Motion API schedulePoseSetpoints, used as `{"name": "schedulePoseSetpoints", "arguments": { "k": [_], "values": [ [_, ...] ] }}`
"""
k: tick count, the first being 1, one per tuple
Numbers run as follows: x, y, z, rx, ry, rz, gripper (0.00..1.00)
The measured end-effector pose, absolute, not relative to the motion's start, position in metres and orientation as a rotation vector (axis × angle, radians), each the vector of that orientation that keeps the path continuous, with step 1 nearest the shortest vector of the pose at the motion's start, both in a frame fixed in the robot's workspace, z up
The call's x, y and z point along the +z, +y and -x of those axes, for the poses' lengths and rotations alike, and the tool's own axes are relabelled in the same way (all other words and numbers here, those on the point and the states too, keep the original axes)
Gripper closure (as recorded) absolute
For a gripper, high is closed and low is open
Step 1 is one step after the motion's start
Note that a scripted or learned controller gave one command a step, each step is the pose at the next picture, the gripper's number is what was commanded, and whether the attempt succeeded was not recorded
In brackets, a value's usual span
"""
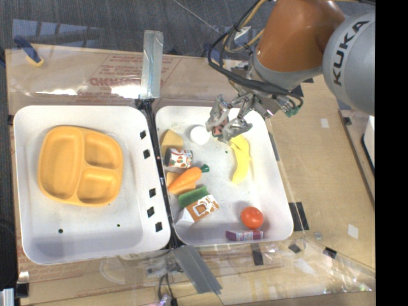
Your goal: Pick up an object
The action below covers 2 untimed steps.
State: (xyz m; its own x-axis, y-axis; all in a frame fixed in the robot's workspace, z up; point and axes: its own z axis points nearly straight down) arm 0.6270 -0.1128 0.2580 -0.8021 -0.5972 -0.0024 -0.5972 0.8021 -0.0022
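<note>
The surface (319, 171) is covered in brown cardboard-like sheeting under clear plastic film, with tape strips and creases catching the light, and faint red printing shows on it behind the bins. Beyond its far edge lies dark grey carpet-like floor (95, 5).

Two shallow white bins sit side by side on it. The left bin (38, 234) carries a yellow divided plate (80, 164) with three compartments, lying toward its far left part. The right bin (274, 190) holds the loose objects: a white ball (199, 134) near the far wall, a yellow wedge (171, 139) by the dividing edge, a small can (180, 159) just in front of that wedge, a carrot (186, 178) with a green top, a green piece (191, 196) touching a small orange carton (203, 208), a banana (241, 159) lying lengthwise toward the right side, a red tomato (252, 217) near the front right corner, and a flat purple packet (243, 235) against the front wall.

The grey arm (347, 50) with its orange band (293, 34) reaches in from the right, cables looped around the wrist. The pincer (226, 125) hangs over the far part of the right bin, between the white ball and the top of the banana; whether it is open or closed cannot be told, and no object can be seen gripped in it
</note>
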Motion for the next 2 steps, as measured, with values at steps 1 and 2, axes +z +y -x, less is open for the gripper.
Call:
{"name": "schedulePoseSetpoints", "arguments": {
  "k": [1, 2],
  "values": [
    [0.235, -0.088, -0.566, 0.001, 3.031, 0.825, 1.00],
    [0.259, -0.107, -0.559, -0.004, 2.894, 1.211, 1.00]
  ]
}}
